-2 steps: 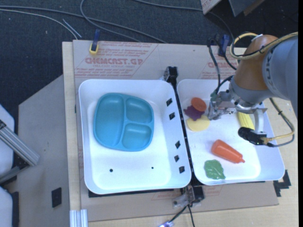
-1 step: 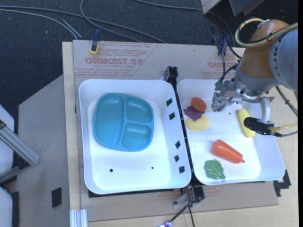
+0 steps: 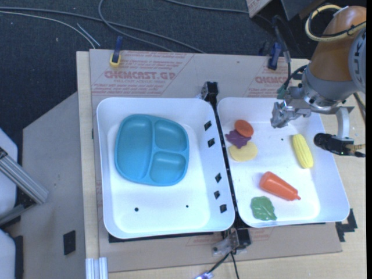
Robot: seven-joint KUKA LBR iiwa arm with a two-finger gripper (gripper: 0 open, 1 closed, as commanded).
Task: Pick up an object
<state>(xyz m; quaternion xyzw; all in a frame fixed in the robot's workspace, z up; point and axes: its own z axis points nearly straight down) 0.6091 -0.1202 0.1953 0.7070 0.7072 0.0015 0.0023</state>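
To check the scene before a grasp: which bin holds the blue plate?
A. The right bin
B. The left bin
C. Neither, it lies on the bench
B: the blue plate lies inside the left bin, while the right bin holds the corn, the carrot and other small food toys.

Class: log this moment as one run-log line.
gripper: above right bin, holding nothing | corn: nearest | carrot: untouched | blue plate: left bin
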